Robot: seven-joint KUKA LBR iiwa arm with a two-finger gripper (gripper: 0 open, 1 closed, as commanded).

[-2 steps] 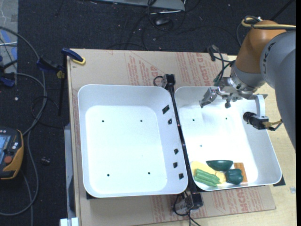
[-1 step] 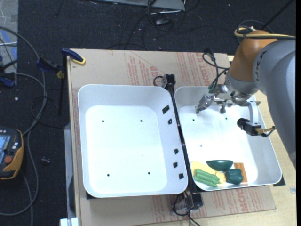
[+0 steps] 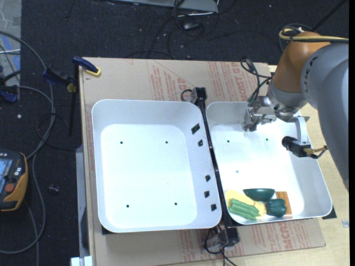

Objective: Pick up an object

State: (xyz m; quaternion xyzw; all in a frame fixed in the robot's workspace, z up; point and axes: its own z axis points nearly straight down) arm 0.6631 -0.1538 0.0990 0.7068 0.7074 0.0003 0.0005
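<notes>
The arm is smooth grey metal with a glossy orange band above the wrist, and its gripper (image 3: 252,121) hangs over the far part of the right bin (image 3: 310,173); whether it is wide or narrow cannot be told, and nothing shows between its tips. Both bins are shallow, matte white plastic with rounded corners and small dark holes in their floors. The left bin (image 3: 105,165) has only its bare floor showing. The objects lie together in the right bin's near corner, along its near wall: a ribbed light-green piece (image 3: 243,209), a dark teal bowl-like shape (image 3: 259,193), a smaller teal lump (image 3: 276,207), a flat pale yellow piece (image 3: 237,195) under them and an orange-brown block (image 3: 283,195) just beside. They are well apart from the gripper. The surface (image 3: 150,76) is a brown cardboard-like sheet with red print, a blue and yellow clamp (image 3: 84,66) at its far left corner. Dark speckled carpet (image 3: 50,32) with loose cables lies around it.
</notes>
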